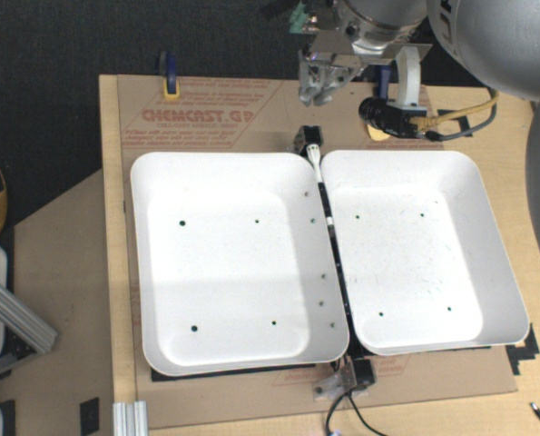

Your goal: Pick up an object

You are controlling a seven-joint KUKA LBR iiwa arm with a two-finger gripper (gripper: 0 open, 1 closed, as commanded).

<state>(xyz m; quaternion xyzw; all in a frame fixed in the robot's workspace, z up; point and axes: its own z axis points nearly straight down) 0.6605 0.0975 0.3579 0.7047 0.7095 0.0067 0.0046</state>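
My gripper (318, 89) hangs high at the back of the bench, above the brown board just behind the seam between the two bins. It is lifted well off the surface, and I see nothing in its grasp. The left white bin (152, 243) and the right white bin (487, 243) lie side by side below it. Their floors show bare white plastic with a few small dark dots.
A blue and yellow clamp (168, 74) grips the board's back left edge. A black clip (309, 139) sits at the back of the seam, and another clip (356, 375) at the front. An aluminium rail (15, 321) lies off the bench at the lower left.
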